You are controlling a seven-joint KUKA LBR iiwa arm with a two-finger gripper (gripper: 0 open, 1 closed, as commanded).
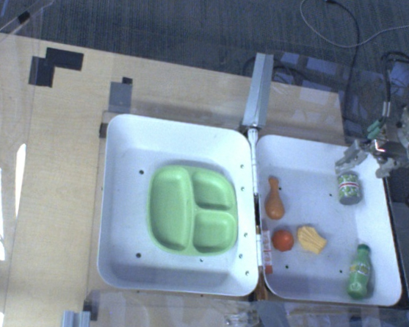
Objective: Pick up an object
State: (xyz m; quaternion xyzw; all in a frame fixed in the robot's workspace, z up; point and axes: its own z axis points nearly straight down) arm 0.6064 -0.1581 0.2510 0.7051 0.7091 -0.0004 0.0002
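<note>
Gripper (368, 157) above can (349, 187) — right bin (394, 242)

Open floor lies mid right bin (390, 282), ringed by can (349, 188), drumstick (275, 200), bottle (359, 272).

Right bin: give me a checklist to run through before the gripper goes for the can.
1. Can lies in the right bin, near its far right corner: ok.
2. Gripper sits just above the can at the far rim: ok.
3. Whether the can is already gripped: cannot tell.
4. Room around the can: ok. The chicken leg, tomato, yellow snack and green bottle all lie apart from it.
5. Can stands clear of the bin wall: not ok, it lies close to the far rim.
6. Green tray rests in the left bin, out of the way: ok.
</note>
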